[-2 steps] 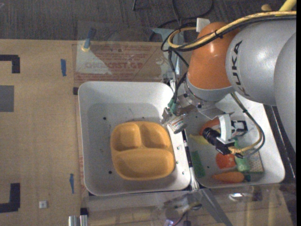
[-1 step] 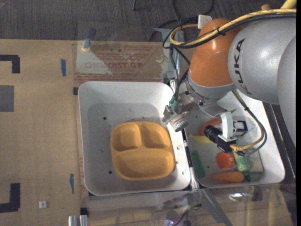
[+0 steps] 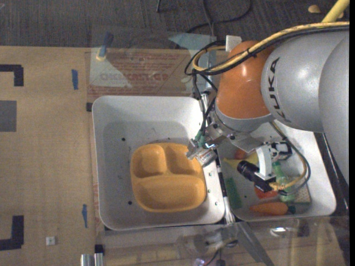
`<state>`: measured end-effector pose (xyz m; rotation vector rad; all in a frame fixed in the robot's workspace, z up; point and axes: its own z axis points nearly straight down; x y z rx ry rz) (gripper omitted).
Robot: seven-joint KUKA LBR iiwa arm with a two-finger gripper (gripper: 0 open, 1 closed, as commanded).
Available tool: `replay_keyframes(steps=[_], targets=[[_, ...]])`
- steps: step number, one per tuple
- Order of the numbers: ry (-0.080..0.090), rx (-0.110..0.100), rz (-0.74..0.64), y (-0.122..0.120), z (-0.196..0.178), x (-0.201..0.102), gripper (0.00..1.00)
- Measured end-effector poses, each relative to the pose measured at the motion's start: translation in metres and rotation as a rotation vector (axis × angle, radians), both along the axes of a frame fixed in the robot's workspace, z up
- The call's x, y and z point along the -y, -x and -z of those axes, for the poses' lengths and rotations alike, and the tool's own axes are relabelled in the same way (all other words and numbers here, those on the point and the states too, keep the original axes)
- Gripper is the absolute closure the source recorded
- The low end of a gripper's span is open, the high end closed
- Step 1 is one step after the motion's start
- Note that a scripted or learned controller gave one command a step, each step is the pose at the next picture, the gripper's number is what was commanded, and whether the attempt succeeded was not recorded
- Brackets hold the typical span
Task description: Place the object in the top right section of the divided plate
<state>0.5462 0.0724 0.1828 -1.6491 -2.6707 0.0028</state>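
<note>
KUKA arm [image 3: 299,76], grey with an orange band, reaches in from the right over the desk [image 3: 44,165]; "KUKA" reads in black down its grey shell. A clear sheet behind the bins carries faint reddish print, not legible.

Left bin [image 3: 105,165] holds the yellow divided plate [image 3: 165,177], one large section and two smaller ones along its upper edge. Right bin [image 3: 324,198] holds clutter: an orange carrot-like piece [image 3: 270,208] and a green strip [image 3: 233,193].

Gripper [image 3: 201,151] sits at the plate's upper right corner, just beside the top right section [image 3: 181,155], which lies slightly left of and below it. Something small seems to sit at its tip, too blurred to call held. How far the gripper is open cannot be told.
</note>
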Motion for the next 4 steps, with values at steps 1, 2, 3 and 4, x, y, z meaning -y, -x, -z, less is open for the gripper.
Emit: replay_keyframes(steps=[1, 2, 3, 4], targets=[[0.000, 0.005, -0.090, -0.008, 0.000, -0.002, 1.00], [0.000, 0.004, -0.090, -0.008, 0.000, -0.001, 0.00], [0.001, 0.005, -0.029, -0.038, -0.113, 0.011, 0.00], [0.000, 0.004, -0.195, -0.108, -0.001, -0.017, 0.00]])
